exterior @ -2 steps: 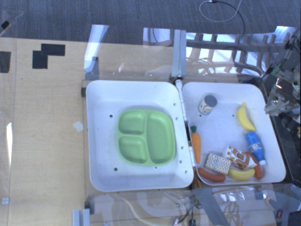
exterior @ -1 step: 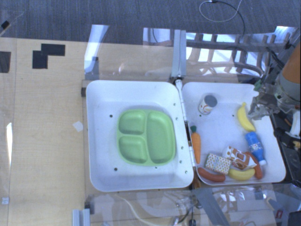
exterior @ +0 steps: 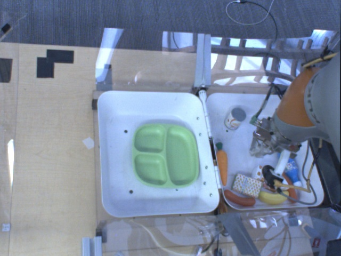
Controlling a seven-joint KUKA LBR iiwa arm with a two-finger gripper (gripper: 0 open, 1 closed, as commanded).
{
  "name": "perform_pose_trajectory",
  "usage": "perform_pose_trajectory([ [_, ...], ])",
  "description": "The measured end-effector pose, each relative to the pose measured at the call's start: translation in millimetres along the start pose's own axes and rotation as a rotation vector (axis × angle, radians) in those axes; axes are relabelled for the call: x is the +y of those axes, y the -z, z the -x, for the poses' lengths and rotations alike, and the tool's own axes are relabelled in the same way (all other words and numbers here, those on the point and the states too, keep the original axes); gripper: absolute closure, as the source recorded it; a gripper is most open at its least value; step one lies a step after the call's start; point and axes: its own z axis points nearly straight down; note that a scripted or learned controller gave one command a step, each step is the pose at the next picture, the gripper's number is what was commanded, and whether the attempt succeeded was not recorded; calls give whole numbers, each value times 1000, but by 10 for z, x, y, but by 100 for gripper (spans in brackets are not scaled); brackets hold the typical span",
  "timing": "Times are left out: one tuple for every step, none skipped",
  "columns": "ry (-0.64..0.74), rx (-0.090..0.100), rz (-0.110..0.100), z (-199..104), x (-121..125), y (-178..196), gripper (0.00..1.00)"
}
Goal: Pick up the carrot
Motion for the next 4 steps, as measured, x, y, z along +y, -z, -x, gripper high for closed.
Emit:
perform_pose_trajectory([
  [-6, 0, 4, 899, -269, 761, 100],
  [-304, 0, 2, 447, -497, 1069, 100],
  [-295, 1, 5, 431, -484, 1171, 100],
  [-285, 1, 7, 417, -471, 1273, 100],
])
